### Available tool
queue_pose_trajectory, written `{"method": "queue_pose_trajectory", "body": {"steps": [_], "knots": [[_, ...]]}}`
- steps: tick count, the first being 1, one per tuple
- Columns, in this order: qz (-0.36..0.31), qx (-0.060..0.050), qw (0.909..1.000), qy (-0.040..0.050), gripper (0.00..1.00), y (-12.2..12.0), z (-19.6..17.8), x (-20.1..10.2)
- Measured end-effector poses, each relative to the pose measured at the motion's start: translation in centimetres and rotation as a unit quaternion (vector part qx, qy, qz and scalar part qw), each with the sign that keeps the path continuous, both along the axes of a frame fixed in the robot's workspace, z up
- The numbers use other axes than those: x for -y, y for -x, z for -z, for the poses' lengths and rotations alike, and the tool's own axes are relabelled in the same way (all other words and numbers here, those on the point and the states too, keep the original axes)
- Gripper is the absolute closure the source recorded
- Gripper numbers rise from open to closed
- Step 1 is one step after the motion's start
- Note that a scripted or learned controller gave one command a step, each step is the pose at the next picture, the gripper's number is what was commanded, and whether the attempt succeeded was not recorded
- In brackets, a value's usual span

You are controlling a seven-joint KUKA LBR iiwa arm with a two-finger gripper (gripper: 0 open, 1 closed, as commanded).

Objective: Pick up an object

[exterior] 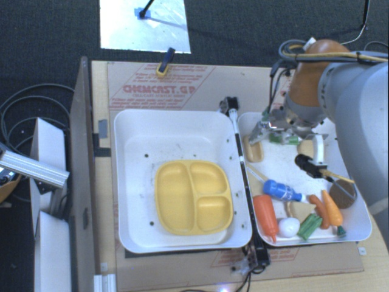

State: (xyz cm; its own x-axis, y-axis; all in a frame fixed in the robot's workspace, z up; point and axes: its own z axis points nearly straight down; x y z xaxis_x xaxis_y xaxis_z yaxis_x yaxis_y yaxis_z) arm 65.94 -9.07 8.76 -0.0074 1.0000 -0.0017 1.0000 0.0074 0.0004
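Note:
My gripper [271, 131] hangs low over the far end of the right bin [364, 224], with the grey arm coming in from the right. A small green thing [283, 139] shows just under the gripper; whether it is held cannot be made out. A tan piece [253, 151] lies close by on the gripper's near left. Further toward the front lie a blue bottle [281, 191], a big orange carrot [265, 215], a white egg [289, 227], a green vegetable [309, 225], a smaller carrot [330, 207] and a brown disc [344, 193].
The left bin [134, 139] holds a yellow divided plate [193, 196]. A ridge where the two bin walls meet [242, 163] runs between them. A yellow and blue tool [164, 64] lies on the board behind the bins.

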Motion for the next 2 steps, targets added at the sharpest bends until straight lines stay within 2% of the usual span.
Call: {"method": "queue_pose_trajectory", "body": {"steps": [1,2], "knots": [[0.001,-0.003,1.0,0.0019,0.0,-0.99,-0.08,-0.18],[0.004,0.006,1.0,0.0007,0.0,-0.58,-0.04,-0.13]]}}
